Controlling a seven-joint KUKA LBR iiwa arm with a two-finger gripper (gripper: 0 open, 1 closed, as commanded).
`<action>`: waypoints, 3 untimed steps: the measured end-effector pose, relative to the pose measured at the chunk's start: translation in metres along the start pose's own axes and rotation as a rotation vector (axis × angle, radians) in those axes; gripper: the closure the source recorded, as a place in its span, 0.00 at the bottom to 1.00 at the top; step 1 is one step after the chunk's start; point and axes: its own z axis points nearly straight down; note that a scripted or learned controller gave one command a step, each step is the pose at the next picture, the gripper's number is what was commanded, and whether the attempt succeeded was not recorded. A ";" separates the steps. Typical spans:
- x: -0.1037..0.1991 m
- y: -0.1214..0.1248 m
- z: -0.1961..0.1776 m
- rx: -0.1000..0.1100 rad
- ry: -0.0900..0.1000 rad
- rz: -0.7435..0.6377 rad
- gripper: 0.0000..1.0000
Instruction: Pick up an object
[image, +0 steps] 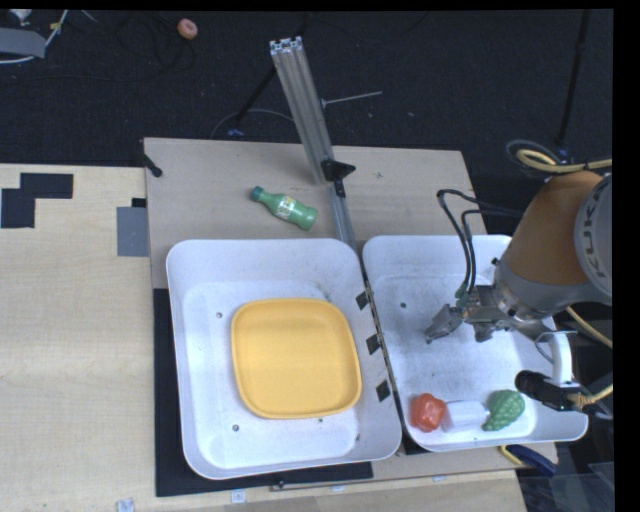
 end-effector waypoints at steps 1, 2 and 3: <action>-0.002 0.000 -0.012 -0.004 -0.001 0.004 1.00; 0.007 0.000 -0.061 -0.008 -0.001 0.001 1.00; 0.007 0.000 -0.076 -0.005 -0.001 0.002 1.00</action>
